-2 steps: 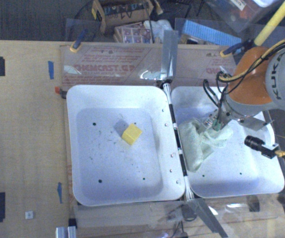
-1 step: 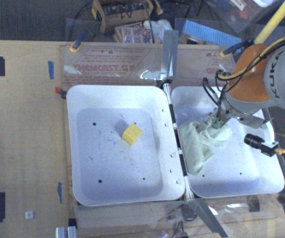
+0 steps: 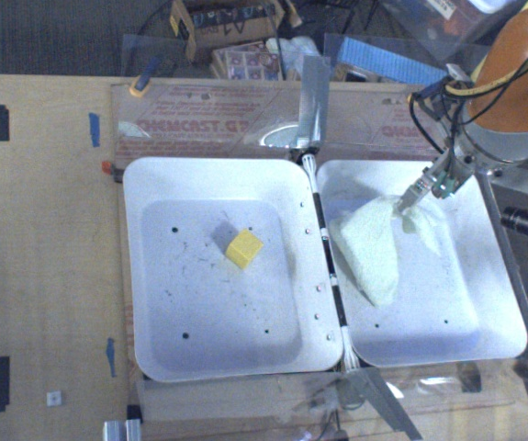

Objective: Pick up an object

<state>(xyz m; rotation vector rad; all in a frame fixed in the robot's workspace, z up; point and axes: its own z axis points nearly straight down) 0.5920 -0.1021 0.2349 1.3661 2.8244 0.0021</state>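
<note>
Arm: the grey arm, with its orange band [image 3: 521, 49] at the upper right, reaches in from the right over the right-hand bin [image 3: 484, 338].
Gripper: the gripper [image 3: 407, 205] points down and to the left, its tip at the upper right corner of the white cloth [image 3: 371, 246].
Claw state: the fingers look clenched on the cloth's upper corner, which rises in a peak to meet them.
Cloth: a crumpled white piece, widest at its lower end, lying in the left half of the right-hand bin, with one edge near the divider between the bins.
Left-hand bin [image 3: 153, 191]: a shallow white tray, its floor marked by dark specks.
Yellow block [image 3: 243, 248]: a small cube resting near the centre of the left-hand bin, well apart from the gripper.
Bench [image 3: 43, 246]: a pale wooden surface bearing both bins side by side.
</note>
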